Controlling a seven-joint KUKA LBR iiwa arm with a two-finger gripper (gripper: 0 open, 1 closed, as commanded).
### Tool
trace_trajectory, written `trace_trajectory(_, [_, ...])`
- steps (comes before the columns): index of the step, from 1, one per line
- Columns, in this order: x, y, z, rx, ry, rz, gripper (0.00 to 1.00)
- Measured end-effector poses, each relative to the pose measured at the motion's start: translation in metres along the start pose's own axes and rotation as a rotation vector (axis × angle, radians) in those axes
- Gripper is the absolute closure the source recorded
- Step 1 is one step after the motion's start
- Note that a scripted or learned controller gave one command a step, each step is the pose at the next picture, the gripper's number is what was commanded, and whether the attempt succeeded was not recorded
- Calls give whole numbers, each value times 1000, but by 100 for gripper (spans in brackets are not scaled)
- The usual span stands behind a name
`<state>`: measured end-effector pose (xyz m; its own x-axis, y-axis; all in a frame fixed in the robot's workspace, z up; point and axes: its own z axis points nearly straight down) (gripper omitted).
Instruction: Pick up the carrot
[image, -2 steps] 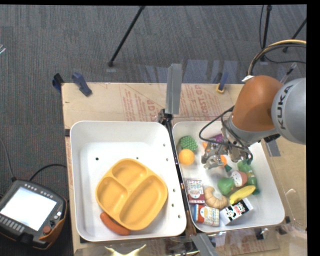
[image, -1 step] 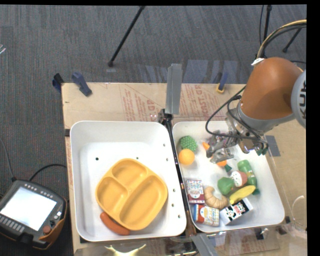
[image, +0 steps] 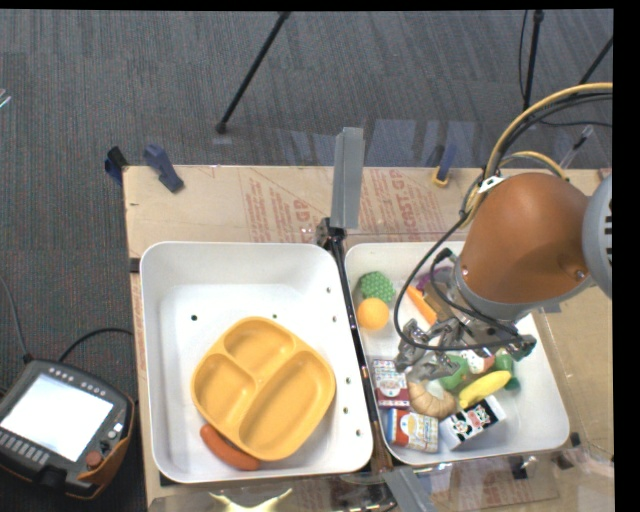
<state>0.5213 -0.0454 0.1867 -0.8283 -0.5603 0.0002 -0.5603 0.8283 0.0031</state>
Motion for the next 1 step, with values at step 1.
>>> trace_trajectory(1, [-7, -7, -117, 5, -5, -282, 100])
